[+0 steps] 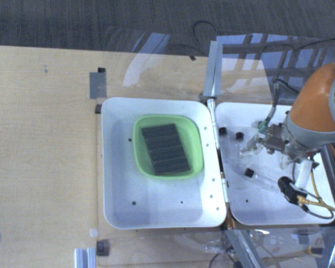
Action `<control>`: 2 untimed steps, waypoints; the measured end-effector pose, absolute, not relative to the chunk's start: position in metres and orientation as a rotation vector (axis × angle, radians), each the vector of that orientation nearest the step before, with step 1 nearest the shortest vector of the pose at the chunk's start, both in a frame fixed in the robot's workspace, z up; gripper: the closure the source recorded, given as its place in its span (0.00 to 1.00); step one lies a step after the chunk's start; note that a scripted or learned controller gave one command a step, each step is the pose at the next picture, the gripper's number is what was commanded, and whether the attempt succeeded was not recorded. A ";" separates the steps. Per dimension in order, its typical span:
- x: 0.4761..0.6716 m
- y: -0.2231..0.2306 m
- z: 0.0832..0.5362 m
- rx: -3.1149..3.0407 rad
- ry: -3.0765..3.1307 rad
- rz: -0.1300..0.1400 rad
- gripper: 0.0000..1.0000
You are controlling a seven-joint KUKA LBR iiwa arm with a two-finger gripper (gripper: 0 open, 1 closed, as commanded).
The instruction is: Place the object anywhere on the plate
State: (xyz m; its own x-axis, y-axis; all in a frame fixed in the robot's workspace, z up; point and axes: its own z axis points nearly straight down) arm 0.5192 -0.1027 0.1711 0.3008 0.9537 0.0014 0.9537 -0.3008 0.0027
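Nearest the camera, the pale wooden bench (39,166) carries two shallow white plastic bins side by side. The left white bin (156,208) holds a square lime-green plate with a raised rim (138,145), set towards the bin's far half. The dark grey, ribbed rectangular block (166,148) lies flat on that plate, slightly turned, well inside the rim. In the right white bin (257,208), a small black cube-like piece (248,172) sits on the floor near the middle. Further back are two more small black pieces (239,134), one of them beside the left wall. The grey arm with its orange band (318,99) reaches over this bin. Its gripper (252,145) hangs above the bin floor, well apart from the plate; whether it is spread or closed cannot be told.
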 end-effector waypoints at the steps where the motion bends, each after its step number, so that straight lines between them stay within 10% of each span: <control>1: 0.510 -0.182 0.249 2.573 1.791 0.008 0.00; 2: 0.489 -0.196 0.287 2.618 1.723 0.008 0.00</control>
